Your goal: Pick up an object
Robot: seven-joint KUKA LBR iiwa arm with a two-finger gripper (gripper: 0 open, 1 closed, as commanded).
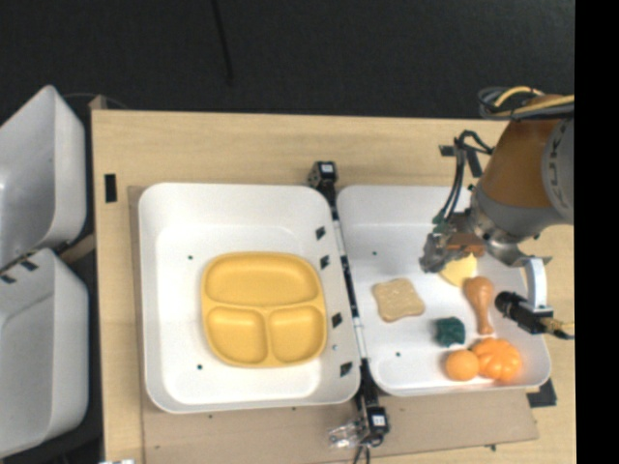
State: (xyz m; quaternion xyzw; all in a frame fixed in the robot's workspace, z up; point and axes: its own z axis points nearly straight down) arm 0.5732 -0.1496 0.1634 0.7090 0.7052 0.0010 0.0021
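Yellow and pale, a small toy food piece (460, 268) lies near the right bin's (387, 216) far right side, right under the gripper (440, 251). It looks light, hard and smooth, so grab its sides. Whether the gripper is wide or narrow, I cannot tell.

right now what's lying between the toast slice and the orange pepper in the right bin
In the camera view, the small dark green block lies between the toast slice and the orange pepper; a small orange fruit sits against the pepper's left side.
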